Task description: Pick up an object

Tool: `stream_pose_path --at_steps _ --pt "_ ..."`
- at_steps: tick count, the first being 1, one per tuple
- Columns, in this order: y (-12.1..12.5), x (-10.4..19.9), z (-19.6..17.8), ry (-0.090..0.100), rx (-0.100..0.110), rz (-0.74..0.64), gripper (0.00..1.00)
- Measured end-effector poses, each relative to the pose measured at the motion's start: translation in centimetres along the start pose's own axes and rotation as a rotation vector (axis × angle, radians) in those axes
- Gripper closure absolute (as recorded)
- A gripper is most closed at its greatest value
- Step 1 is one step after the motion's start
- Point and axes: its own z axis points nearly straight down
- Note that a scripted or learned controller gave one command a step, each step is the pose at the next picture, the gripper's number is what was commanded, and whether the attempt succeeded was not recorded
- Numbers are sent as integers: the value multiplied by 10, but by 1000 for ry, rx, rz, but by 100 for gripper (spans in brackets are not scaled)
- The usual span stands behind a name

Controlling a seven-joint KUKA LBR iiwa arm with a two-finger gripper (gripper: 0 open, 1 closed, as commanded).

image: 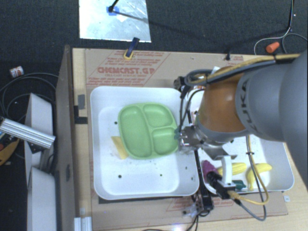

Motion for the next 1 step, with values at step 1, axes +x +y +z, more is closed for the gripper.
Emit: stream_pose_path --at_steps 1 --pt "3 49 -51 -1 -7 2 100"
